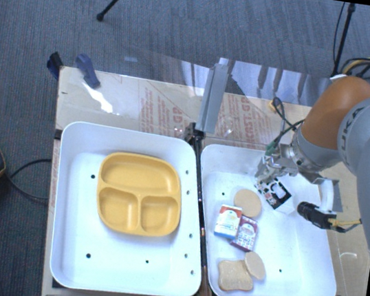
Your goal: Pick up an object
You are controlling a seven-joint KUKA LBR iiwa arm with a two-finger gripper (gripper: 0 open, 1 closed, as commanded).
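Hovering over far part of right bin [305, 267]: gripper [269, 172]; spread or closed, impossible to tell. Small black-and-white item [277, 193] just beside gripper, contact unclear. Round tan biscuit [248, 202] near it. Toward bin middle: white carton [227, 222] touching dark red packet [246, 233]. At near edge: bread slice [234, 276], tan disc [255, 265] against it. Left bin [61, 229] holds yellow divided plate [140, 194].
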